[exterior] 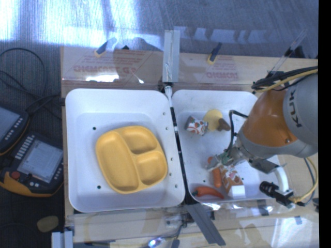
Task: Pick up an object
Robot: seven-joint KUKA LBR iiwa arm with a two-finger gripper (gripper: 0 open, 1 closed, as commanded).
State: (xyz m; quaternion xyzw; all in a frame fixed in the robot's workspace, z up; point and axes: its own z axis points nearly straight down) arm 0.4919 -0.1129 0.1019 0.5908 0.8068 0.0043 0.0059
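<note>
The claw (226,160) was lowered into the right bin (182,138) over a heap of small toys (223,177) crowded near the front wall, presumably to take one. Whether its grip was open or closed, or held anything, could not be told. A carrot (208,192) lay just below it, a white block (237,191) beside that. More open floor lay above; a yellow tray (131,158) sat in the left bin (83,112).
</note>
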